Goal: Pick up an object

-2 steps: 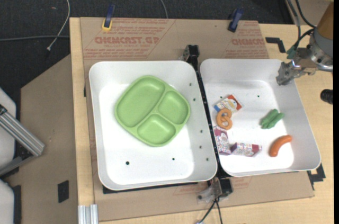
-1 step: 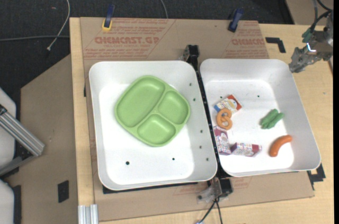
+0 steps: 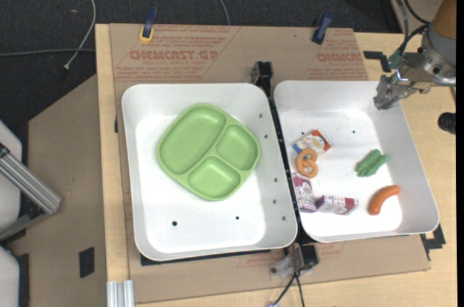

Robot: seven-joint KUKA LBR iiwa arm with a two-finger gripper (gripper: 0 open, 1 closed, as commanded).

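- The gripper (image 3: 386, 96) is seen at the far right corner of the right bin (image 3: 341, 96), hanging over the bin's rim, with the arm (image 3: 442, 51) entering from the right edge of the camera view.
- Nothing is seen between its tips; whether the pincer is released or clenched cannot be told, since it is small and dark against the rim.
- No object has been lifted: every candidate lies on the floor of the right bin, well apart from the gripper.
- The green pod-like item (image 3: 371, 162) rests nearest the gripper, toward the bin's right side, and the orange sausage-shaped item (image 3: 383, 199) lies just below it in the view.
- Along the bin's left wall are found a small packet (image 3: 313, 142), an orange ring-shaped piece (image 3: 308, 164) touching it, and a purple-and-white wrapper (image 3: 326, 202) (lying flat).
- The left bin (image 3: 145, 226) holds a green divided plate (image 3: 209, 151), untouched.
- The task is judged to be at its very start: an approach over a chosen item, a descent, a closing and a lift are all left to be done.
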